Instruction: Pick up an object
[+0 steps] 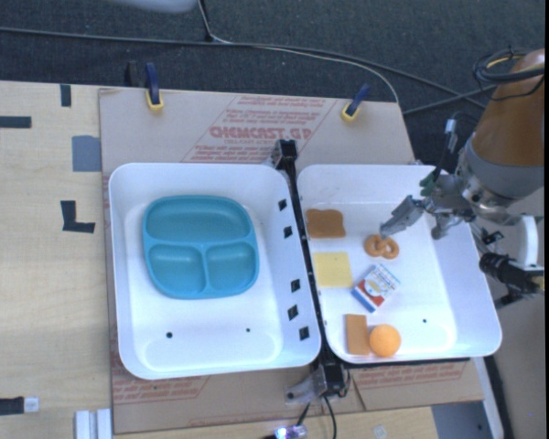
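Probably a lab: clamped cardboard [256, 131], cables [284, 48].

We see bare floor along the right white bin [457, 337]'s far and right sides. Its left half is crowded: brown toast slice [325, 223], yellow cheese square [332, 269], small pretzel [381, 246], red-and-blue carton [376, 288], orange ball [384, 340].
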### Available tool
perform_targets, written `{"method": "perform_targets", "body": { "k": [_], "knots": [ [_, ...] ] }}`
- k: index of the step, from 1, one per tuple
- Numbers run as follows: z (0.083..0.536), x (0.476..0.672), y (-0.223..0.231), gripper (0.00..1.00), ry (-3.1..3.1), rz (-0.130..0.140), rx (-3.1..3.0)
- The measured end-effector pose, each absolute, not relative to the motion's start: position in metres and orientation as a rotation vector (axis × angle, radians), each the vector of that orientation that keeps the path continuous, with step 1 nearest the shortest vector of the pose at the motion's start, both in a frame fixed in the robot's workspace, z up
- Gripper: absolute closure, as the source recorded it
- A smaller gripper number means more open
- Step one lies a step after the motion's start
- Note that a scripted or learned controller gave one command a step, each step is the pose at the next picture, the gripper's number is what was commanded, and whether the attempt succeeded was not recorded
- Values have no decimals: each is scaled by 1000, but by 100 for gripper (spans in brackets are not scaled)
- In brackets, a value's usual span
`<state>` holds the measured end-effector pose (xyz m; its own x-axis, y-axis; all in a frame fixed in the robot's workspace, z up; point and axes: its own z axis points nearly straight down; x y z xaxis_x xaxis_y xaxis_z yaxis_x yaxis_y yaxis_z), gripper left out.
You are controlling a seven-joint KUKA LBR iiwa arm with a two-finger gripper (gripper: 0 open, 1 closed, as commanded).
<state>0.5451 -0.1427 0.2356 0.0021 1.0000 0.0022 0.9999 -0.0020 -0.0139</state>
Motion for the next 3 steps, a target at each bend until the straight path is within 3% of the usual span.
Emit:
{"method": "perform_targets", "body": {
  "k": [1,3],
  "knots": [
    [242,548,-142,0,-2222,2,-2219],
    [118,553,-135,0,-2218,7,-2216]
  ]
}}
